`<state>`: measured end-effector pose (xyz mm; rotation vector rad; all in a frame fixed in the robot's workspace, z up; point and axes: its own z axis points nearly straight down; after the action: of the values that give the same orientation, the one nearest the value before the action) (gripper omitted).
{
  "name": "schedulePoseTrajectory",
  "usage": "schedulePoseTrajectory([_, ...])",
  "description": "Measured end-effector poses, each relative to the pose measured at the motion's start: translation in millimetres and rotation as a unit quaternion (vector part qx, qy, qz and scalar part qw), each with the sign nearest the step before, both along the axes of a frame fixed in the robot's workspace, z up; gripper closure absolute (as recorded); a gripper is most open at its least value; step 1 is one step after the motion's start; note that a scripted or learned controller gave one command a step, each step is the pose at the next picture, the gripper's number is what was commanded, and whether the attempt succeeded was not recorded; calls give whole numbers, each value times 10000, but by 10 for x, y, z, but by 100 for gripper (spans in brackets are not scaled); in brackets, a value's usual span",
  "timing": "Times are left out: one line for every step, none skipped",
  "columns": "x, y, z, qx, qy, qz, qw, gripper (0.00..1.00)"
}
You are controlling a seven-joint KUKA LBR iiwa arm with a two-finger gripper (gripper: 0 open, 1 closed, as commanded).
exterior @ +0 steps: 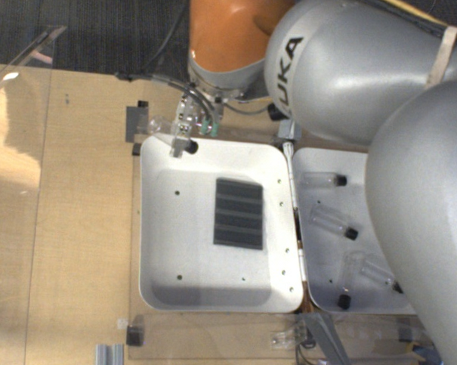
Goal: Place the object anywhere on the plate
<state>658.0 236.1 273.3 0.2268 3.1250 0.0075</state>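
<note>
A dark ribbed plate (238, 214) lies flat in the middle of the left white bin (147, 235). My gripper (188, 128) hangs below the orange wrist band, over the bin's back left corner. A clear vial with a black cap (179, 142) shows right under the gripper at that corner, tilted, cap toward the right. Whether the vial is held or resting on the bin's rim cannot be told. The gripper is well apart from the plate, up and to its left.
The right bin (314, 295) holds several clear vials with black caps, such as one at the back (327, 178) and one mid-bin (334, 222). The large grey arm covers the upper right. Small black brackets (137, 121) stand on the wooden bench.
</note>
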Motion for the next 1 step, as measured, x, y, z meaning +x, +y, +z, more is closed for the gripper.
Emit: schedulePoseTrajectory([32, -9, -538, 4, 9, -729, 9973, 100])
